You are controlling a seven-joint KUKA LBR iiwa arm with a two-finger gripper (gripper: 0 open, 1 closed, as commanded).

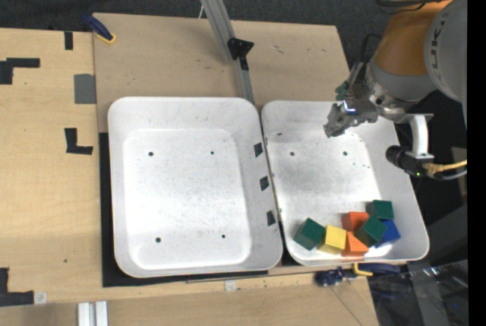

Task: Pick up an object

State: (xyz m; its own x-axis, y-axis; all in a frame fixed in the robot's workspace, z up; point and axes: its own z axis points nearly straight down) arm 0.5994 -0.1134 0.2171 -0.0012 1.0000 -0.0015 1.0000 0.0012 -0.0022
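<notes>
Target candidates: a cluster of small coloured cubes, apparently wood or hard plastic, in the near right corner of the right shallow white bin (pixel 304 165). Members: dark green cube (pixel 309 232), yellow cube (pixel 332 238), orange cube (pixel 354 242), second dark green cube (pixel 374 229), blue cube (pixel 388 232), another green cube (pixel 380 209), plus a red-orange one (pixel 353 220) wedged in the middle.

Handling, my read: light, rigid, flat-faced, not fragile. Smooth faces could slip if gripped off-centre or on a corner; take opposite flat sides, centred.

Best pick looks like the dark green cube on the left end of the pile: its left and far sides are free. It touches the yellow cube on the right, so put the fingers across the free axis or nudge it clear first.

Obstructions: the rest are packed touching each other, no finger gaps. Blue and the green ones sit close to the bin's right wall, and the orange and yellow are near the front rim; wall collision risk there.

Tool (pixel 336 125) hangs over the far part of the right bin, well apart from the cubes, holding nothing. Can't tell whether it is spread or pressed together.

Left shallow white bin (pixel 121 165) sits just beside. Slanted grey metal pole (pixel 215 1) crosses the table (pixel 45 203) behind the bins, out of the way of the cubes.
</notes>
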